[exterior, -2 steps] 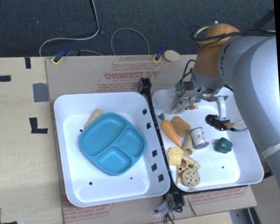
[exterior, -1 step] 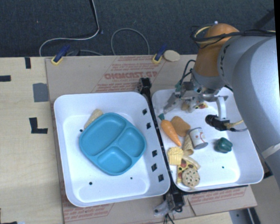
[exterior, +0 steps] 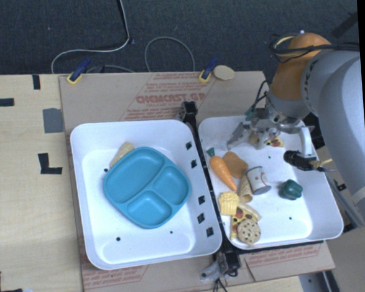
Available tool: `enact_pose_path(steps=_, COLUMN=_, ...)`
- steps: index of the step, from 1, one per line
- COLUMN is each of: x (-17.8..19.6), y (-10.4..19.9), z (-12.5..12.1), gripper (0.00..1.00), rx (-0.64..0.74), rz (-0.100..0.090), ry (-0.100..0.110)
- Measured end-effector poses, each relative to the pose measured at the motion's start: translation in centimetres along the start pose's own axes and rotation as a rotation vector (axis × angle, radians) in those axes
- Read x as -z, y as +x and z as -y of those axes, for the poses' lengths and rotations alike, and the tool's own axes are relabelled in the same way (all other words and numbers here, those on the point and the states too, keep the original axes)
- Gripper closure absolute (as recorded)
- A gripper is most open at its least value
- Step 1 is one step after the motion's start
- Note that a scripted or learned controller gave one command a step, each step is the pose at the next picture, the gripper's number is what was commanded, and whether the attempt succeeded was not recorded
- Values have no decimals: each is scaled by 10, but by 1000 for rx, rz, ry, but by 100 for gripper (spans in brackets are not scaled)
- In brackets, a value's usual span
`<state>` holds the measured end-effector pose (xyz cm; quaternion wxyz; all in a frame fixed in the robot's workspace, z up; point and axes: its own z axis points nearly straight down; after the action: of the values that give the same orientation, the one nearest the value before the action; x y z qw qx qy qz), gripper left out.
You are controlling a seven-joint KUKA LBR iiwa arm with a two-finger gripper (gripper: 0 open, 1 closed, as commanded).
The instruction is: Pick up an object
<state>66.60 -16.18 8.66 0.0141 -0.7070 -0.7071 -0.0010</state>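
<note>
- Camera view: the arm [exterior: 328, 94] is reaching in from the right, its orange band [exterior: 292, 72] showing above the wrist.
- The gripper [exterior: 239, 134] is hanging low over the upper part of the right bin [exterior: 321, 217], pointing toward the divider between the bins.
- Its two grey fingers [exterior: 235, 136] are spreading slightly at the tips; nothing is showing between them, so the jaws are standing a little open and holding nothing.
- Objects are lying in the right bin, clustered along its left half: a carrot [exterior: 222, 171] is lying at a slant just below the fingertips, touching a tan bread-like piece [exterior: 236, 163].
- A small can [exterior: 258, 180] is resting just beside the tan piece.
- A yellow corn piece [exterior: 229, 203] and a cookie [exterior: 248, 232] are sitting lower down, near the bin's front-left corner.
- A dark green pepper-like item [exterior: 291, 189] is lying apart toward the right.
- A small red-and-yellow item [exterior: 274, 143] is lying under the wrist; what it is cannot be told.
- The left bin [exterior: 85, 143] is holding a blue divided plate [exterior: 146, 186], with a pale yellow piece [exterior: 122, 154] peeking from under its upper left edge.
</note>
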Motion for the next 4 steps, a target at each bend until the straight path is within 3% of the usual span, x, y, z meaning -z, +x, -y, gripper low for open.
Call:
enact_pose_path(steps=1, x=27, y=-48, z=-1, gripper=0, rx=-1, rz=19, ry=-14)
enact_pose_path(steps=2, x=101, y=-44, z=16, gripper=0, rx=0, rz=23, ry=-25)
enact_pose_path(steps=3, x=-5, y=-61, z=-2, gripper=0, rx=1, rz=19, ry=-14)
enact_pose_path(steps=4, x=1, y=-35, z=-4, gripper=0, rx=3, rz=25, ry=-23)
